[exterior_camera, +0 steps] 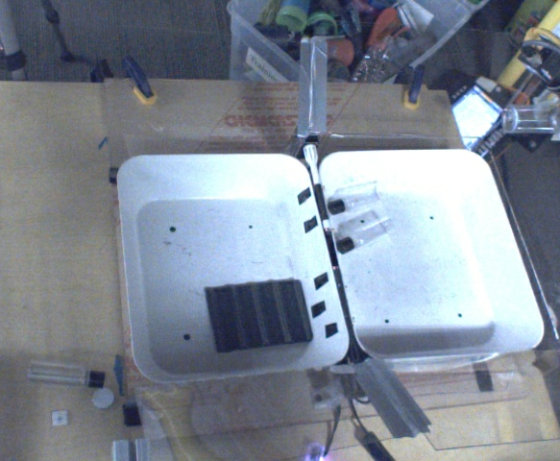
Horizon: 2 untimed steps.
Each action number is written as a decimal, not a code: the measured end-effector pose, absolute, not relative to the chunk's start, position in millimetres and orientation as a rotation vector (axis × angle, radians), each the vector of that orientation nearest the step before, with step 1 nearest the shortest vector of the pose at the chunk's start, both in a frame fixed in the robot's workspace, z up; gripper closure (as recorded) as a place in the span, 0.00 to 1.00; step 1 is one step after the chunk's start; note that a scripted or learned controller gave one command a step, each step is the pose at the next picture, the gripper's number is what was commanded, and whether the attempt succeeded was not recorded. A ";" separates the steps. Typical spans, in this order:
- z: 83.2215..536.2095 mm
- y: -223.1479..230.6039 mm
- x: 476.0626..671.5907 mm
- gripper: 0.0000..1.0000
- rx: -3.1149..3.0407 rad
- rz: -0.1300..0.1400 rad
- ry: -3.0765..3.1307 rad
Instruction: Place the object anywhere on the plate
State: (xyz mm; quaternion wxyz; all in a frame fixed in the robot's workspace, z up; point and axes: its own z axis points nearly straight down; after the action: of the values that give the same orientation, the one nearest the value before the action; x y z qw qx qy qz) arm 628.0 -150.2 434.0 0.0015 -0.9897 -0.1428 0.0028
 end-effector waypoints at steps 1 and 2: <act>434.3 -223.3 642.1 1.00 -3.025 0.003 -0.844; 434.4 -156.2 635.4 1.00 -3.122 0.007 -0.319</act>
State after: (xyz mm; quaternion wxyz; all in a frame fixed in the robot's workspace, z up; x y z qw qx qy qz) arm 635.4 -156.2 434.4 0.0018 -0.9948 -0.1016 0.0021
